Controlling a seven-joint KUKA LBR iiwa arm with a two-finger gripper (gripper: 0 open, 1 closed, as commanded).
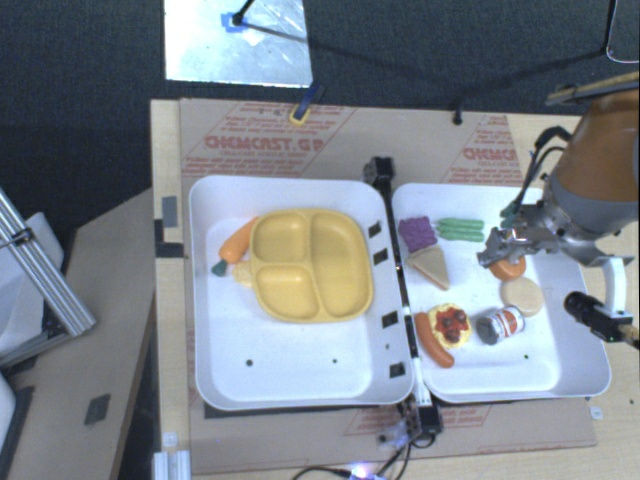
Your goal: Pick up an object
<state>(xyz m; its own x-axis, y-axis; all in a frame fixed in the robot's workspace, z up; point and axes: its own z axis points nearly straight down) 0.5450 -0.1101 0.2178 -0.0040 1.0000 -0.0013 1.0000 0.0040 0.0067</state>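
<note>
Two white bins [300, 388] sit on the desk; tool [503, 250] hovers right over an orange round piece [510, 266], grip state unclear; next, descend squarely.

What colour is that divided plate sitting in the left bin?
Yellow. The divided plate shows plainly in the camera view.

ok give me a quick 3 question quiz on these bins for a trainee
1. True or false: the yellow divided plate lies in the right bin.
2. Which thing lies against the plate's left edge? A) carrot B) can C) purple grapes
3. Fill in: the green beans lie to the ____ of the purple grapes in the camera view.

Key:
1. False, it lies in the left bin.
2. A
3. right
</note>
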